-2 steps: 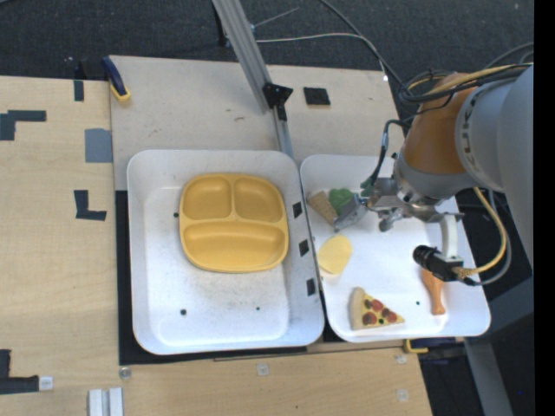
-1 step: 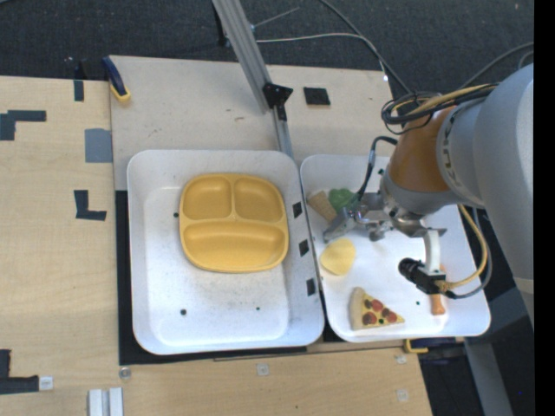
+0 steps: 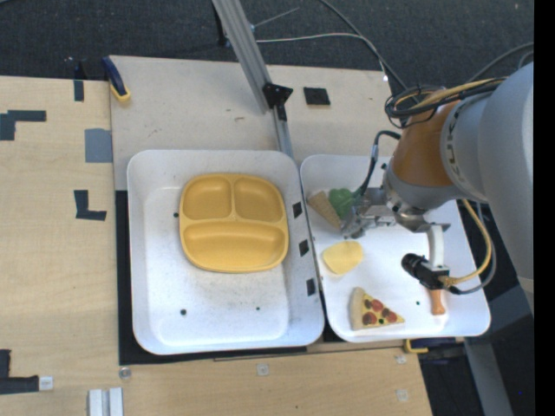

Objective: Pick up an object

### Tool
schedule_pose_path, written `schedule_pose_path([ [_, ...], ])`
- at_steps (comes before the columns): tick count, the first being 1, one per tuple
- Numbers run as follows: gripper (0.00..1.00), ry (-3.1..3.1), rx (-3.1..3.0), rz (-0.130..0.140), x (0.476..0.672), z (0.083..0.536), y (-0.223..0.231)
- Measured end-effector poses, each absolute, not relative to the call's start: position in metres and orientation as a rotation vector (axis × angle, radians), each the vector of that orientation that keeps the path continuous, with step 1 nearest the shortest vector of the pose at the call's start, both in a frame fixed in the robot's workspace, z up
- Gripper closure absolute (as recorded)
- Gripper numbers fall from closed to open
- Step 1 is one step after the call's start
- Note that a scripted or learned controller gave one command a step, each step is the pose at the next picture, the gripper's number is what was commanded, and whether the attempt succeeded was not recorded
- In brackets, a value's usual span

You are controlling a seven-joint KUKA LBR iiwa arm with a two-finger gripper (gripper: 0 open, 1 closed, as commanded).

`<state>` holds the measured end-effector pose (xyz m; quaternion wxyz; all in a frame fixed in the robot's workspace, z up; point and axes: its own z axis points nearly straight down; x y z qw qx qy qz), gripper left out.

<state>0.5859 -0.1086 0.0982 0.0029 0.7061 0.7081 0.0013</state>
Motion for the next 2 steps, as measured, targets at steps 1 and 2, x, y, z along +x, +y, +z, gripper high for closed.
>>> schedule_pose_path([
  [1,1.00,2.221,2.218,0.004,0.588,0.162,-0.107],
  [2,1.00,2.223,2.217,0.003,0.583,0.218,-0.099],
])
